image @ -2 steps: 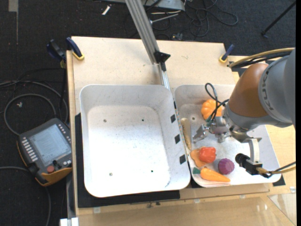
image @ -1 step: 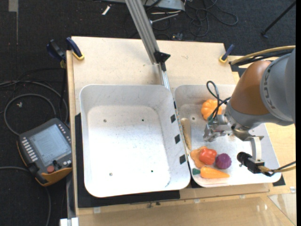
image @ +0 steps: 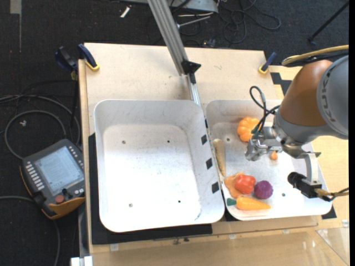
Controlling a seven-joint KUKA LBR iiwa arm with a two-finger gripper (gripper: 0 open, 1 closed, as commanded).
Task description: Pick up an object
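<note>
My gripper point(image: 253, 153) hangs low over the middle of the right bin point(image: 288, 201), its metal fingers pointing down just below an orange pumpkin-like toy point(image: 246, 128). Nothing shows between the fingers. At the bin's near left lie a red pepper point(image: 244, 182), a purple round fruit point(image: 263, 190) and an orange carrot point(image: 253, 204), close together. A pale tan stick-like object point(image: 219, 155) lies along the bin's left wall. A small orange bit point(image: 273, 155) sits just right of the gripper.
The left bin point(image: 147, 165) stands beside the right one, sharing a raised middle edge. A slanted metal pole point(image: 169, 29) reaches in from the top to the bins' far junction. The arm's grey and orange wrist point(image: 313, 104) looms over the right bin's far right.
</note>
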